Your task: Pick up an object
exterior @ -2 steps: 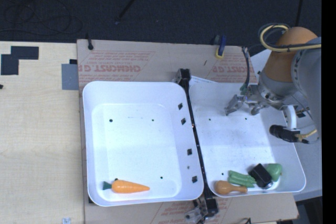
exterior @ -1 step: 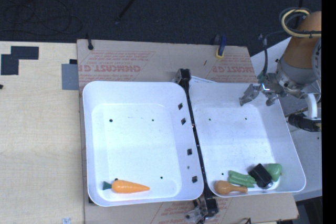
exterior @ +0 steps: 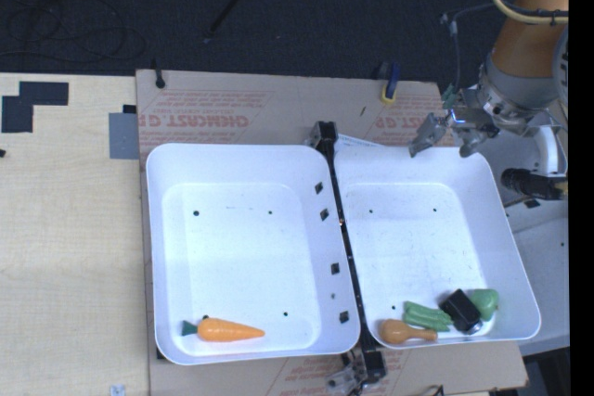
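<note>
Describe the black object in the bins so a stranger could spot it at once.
Start at the right bin, the one nearer the arm, and go to its near right corner, where a small cluster lies. The black block rests there tilted, on top of the green pea pod and against another green piece, with a tan pear-shaped toy to the left. It is the cluster's only dark, boxy thing.

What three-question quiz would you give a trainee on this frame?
1. True or false: the orange plastic carrot lies in the left white bin.
2. Which bin holds the black block? A left, B right.
3. The gripper hangs above the far rim of the ____ white bin.

Key: 1 true; 2 B, beside the green pea pod, the tan pear-shaped toy and the green leafy toy; 3 right.
</note>
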Motion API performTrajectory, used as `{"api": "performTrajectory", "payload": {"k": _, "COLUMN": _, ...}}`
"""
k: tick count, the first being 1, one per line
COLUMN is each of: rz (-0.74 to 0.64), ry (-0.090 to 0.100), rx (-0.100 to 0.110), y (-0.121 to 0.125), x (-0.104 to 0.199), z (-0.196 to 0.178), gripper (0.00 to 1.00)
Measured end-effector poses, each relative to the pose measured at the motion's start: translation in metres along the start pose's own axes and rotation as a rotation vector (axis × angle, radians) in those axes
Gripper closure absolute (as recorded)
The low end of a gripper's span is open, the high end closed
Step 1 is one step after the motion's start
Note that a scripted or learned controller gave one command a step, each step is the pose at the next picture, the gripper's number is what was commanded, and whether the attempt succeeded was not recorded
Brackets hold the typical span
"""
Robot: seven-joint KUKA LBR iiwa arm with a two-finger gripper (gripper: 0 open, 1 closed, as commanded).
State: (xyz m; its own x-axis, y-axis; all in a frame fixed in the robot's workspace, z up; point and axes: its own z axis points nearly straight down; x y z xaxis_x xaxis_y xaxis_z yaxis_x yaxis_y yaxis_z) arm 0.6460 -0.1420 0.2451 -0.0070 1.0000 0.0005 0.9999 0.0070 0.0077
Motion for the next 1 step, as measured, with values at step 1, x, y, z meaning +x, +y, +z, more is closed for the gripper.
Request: {"api": "performTrajectory", "payload": {"k": 1, "rz": 0.004, "ry": 0.000, "rx": 0.014, "y": -0.0053, "x": 0.0061, "z": 0.1660, "gripper": 0.00}}
